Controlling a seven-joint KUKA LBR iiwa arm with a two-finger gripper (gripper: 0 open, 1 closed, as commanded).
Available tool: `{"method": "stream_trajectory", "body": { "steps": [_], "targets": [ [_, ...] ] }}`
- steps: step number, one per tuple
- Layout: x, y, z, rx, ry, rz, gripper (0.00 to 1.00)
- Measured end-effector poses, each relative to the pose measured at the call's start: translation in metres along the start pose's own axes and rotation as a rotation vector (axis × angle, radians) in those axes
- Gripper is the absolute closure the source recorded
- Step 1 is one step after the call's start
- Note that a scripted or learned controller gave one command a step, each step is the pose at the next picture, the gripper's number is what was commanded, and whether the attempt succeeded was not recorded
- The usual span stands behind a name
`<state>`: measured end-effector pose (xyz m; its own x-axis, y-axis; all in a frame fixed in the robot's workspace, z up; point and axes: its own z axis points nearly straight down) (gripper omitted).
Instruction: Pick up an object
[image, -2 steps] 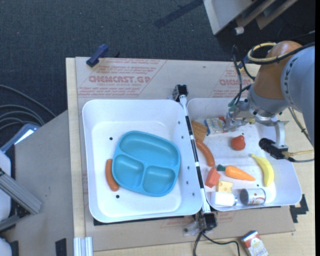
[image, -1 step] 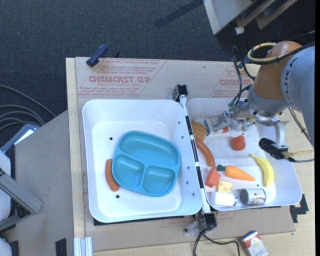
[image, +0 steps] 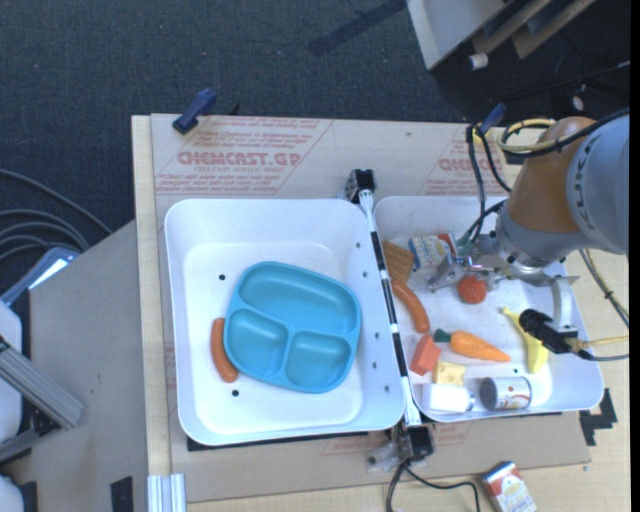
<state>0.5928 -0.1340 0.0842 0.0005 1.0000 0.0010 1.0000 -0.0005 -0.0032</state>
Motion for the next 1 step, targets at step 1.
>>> {"method": "stream_trajectory", "body": {
  "steps": [1],
  "targets": [
    [0.0002,0.0006,-0.0103,-0.002,0.0,0.001,1.0]
  ]
}}
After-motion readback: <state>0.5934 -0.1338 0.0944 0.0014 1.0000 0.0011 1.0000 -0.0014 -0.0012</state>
